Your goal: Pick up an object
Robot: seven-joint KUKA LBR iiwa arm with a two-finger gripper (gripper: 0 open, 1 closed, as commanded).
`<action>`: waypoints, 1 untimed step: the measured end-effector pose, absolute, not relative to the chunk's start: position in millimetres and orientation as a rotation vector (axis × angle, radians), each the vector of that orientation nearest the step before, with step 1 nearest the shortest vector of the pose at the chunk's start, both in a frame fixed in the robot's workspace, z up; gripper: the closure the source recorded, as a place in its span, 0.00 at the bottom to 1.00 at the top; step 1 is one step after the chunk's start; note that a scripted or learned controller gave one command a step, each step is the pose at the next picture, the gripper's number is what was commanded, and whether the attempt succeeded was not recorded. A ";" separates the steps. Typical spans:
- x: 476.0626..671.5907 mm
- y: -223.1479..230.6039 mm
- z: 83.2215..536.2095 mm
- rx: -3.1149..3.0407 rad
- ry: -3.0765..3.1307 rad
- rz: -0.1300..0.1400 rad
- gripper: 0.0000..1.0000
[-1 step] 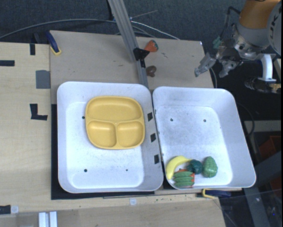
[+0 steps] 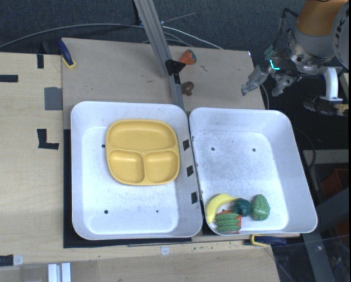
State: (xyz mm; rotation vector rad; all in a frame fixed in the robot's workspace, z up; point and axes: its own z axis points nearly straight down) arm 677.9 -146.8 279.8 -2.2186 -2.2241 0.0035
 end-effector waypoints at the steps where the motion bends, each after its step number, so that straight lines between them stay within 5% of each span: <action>1: 673.8 -155.2 229.9 -2.217 -2.220 0.008 0.00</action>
